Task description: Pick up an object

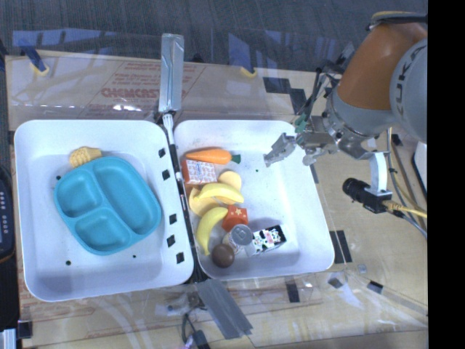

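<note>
Camera view, from the left: a blue divided plate (107, 205) lies in the left bin (43, 267), with a yellow corn piece (85, 155) touching its upper left rim. The right bin (309, 231) holds a cluster along its left side: a carrot (209, 155), a small orange box (200, 171), two bananas (215, 195), a red block (235, 217), a brown ball (223, 255) and a cow-patterned carton (268, 239). The pincer (290, 148) hangs over the bin's upper right corner, fingers spread, pinching nothing, well apart from the cluster
</note>
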